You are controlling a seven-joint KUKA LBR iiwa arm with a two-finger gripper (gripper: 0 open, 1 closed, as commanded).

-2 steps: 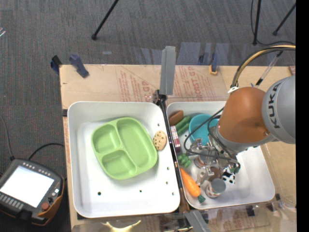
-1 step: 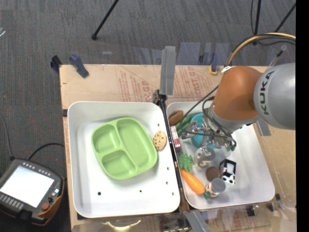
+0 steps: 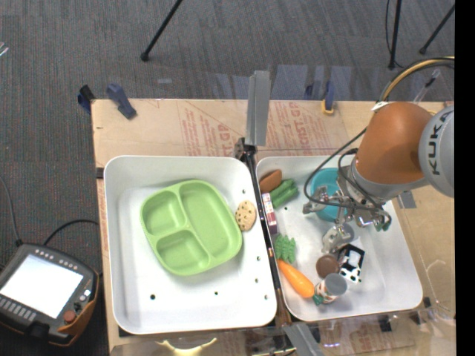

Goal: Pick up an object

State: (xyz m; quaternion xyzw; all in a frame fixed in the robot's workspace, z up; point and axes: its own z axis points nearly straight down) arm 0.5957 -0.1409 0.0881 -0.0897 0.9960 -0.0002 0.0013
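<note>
**End effector low over the right bin's clutter**

A carrot (image 3: 295, 277), a brown ball (image 3: 326, 265) and a black-and-white cow toy (image 3: 351, 264) crowd the right bin (image 3: 404, 269) at about 6 o'clock. The end effector (image 3: 336, 237) hangs just above the ball; whether its grip is open or closed cannot be told. At 9 o'clock, the left bin (image 3: 130, 199) carries a green divided plate (image 3: 191, 226) and a cookie (image 3: 246, 214).

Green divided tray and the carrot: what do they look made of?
Green divided tray: likely moulded plastic, matte to satin, judging by its even colour and soft rounded compartment edges. Carrot: probably a plastic toy, smooth uniform orange with a green top; rubber or foam can't be excluded.
</note>
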